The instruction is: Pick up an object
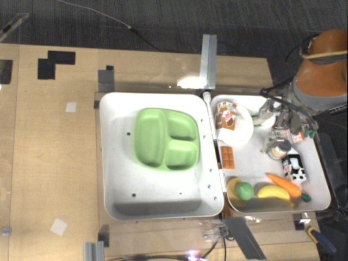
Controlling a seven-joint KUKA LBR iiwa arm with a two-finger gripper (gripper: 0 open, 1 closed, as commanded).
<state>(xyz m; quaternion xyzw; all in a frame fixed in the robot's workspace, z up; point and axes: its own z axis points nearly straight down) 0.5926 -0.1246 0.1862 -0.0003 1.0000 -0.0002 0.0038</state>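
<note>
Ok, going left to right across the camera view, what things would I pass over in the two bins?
Green divided plate → chocolate bar → green ball → banana → black-and-white cow-pattern carton, with the pincer hovering above this right bin.

- Desk (49, 162): pale wood-look board, matt, faint grain.
- Left bin (117, 194): white plastic, smooth, soft sheen along the rim.
- Green divided tray (165, 138): plastic, smooth, matt.
- Right bin (318, 178): same white plastic.
- White plate (242, 132): smooth, slightly glossy.
- Carrot (284, 184), banana (273, 192), green ball (244, 191): smooth, plastic look.
- End effector (280, 140): bare metal parts, shiny.
- Upright post (209, 61) at far edge: brushed metal.
- Floor (163, 10): dark, rough, carpet-like.
</note>
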